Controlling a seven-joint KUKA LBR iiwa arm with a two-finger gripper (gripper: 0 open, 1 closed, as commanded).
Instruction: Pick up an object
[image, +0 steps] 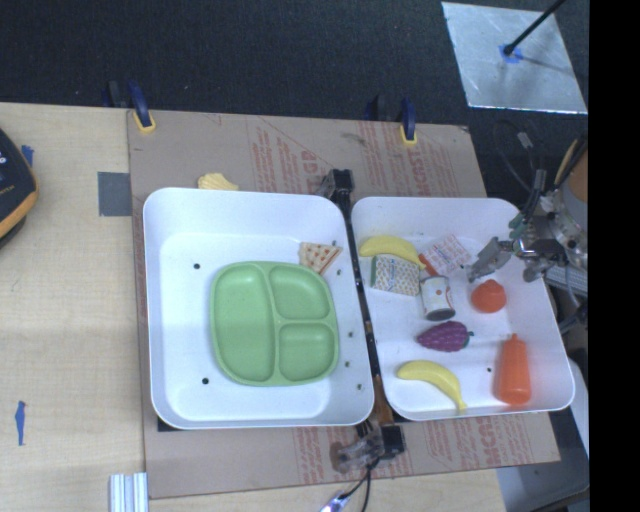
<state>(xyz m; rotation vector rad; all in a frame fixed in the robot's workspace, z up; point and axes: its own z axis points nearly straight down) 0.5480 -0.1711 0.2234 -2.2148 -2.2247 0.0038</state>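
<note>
Over the right bin (560, 395), the arm's jaws (497, 256) hang above a round red tomato (488, 296), which lies on the bin floor near the right wall; whether they are apart or together cannot be told. Nearby lie an orange bottle (512, 370), purple grapes (444, 337), a small can (436, 297) and two bananas (432, 381). A green divided plate (272, 322) sits in the left bin (170, 300)

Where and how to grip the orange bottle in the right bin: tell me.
Grip the orange bottle across its wide body, coming straight down from above. It lies flat near the right bin's front corner, neck pointing away, with free space on both long sides for the fingers.
</note>
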